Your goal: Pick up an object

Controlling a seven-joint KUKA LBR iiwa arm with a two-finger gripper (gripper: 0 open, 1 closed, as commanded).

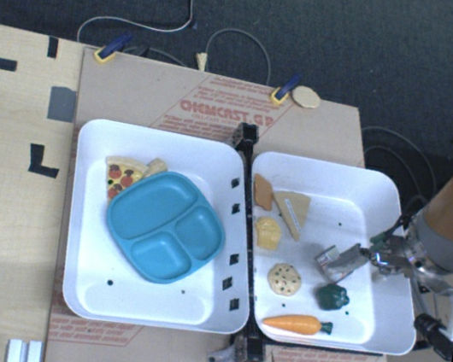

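Observation:
My gripper [334, 261] reaches in from the right over the right bin [380, 194], its grey fingers just above a dark green pepper [332, 297]. Nothing shows between the fingers. The right bin also holds an orange carrot [295, 323] near its front wall, a round cookie [284, 278], a pale yellow lump [268, 232], a tan wedge [292, 211] and a small brown piece [262, 193]. These lie left of the gripper, apart from it.
The left bin [81, 219] holds a blue divided tray [165, 226], with a pizza slice [122, 175] and a small pale piece [156, 167] at its back left. A black divider [241, 222] runs between the bins. Cables and clamps lie behind the bins.

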